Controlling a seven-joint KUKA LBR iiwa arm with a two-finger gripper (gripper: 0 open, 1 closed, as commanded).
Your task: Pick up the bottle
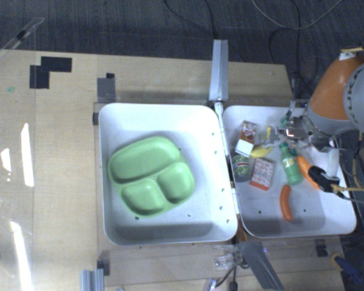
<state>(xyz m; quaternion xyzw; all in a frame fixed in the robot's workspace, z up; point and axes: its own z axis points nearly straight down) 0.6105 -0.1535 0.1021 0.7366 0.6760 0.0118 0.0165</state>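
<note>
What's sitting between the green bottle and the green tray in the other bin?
In the camera view, between the green bottle and the green tray lie a red-and-white packet, a dark packet and the rims where the bins meet.

Pale wooden bench under a dark floor strip.
The light wood bench top (54, 180) fills the left and carries black tape marks (47, 70) near its far corner. Behind it lies dark carpet-like flooring (109, 11), crossed by looping black cables (191, 5). Bright streaks, perhaps reflections on a clear sheet (25, 156), show at left.
</note>
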